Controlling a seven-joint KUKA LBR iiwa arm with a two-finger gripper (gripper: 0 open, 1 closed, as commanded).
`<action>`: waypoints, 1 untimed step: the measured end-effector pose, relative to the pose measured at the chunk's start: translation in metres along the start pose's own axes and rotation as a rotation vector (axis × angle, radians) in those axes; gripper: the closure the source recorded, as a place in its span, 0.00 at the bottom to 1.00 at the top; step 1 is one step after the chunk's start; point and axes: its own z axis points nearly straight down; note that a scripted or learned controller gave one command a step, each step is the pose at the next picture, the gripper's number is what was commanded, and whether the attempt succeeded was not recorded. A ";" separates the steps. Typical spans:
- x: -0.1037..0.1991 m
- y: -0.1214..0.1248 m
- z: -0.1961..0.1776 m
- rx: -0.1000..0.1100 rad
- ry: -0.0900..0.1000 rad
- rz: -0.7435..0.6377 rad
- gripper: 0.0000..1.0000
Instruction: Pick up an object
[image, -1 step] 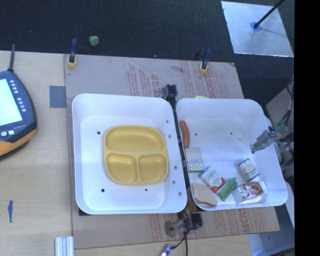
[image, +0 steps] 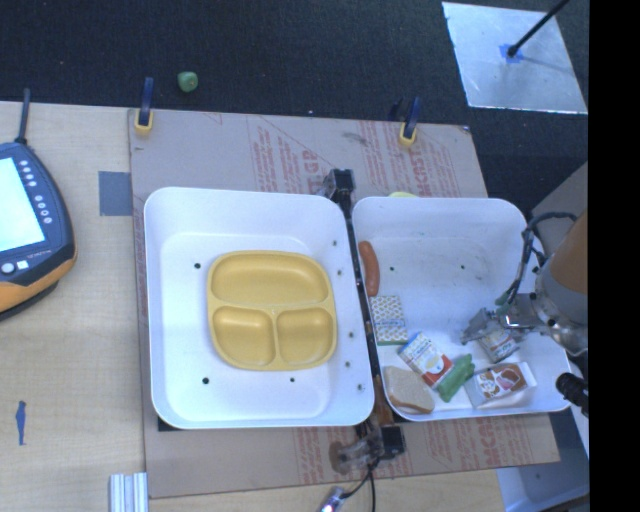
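The right white bin (image: 440, 225) holds the loose objects. A brown sausage (image: 369, 268) lies along its left wall, with a pale patterned packet (image: 388, 318) below it. Toward the front lie a red-and-white carton (image: 424, 358), a green stick (image: 456, 378), a bread slice (image: 408, 390) and a flat red-and-white packet (image: 500, 382). My gripper (image: 497, 328) is low over the bin's right side, just above a small greyish item (image: 499, 347). Whether it touches that item cannot be made out.
The left white bin (image: 170, 300) holds a yellow divided plate (image: 270, 308). A teach pendant (image: 25, 230) lies at the bench's left edge. A small green ball (image: 187, 80) sits on the dark floor beyond. Two clamps (image: 408, 128) pin the cardboard sheet at the back.
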 end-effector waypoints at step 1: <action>-0.001 0.000 -0.011 0.001 -0.002 -0.006 1.00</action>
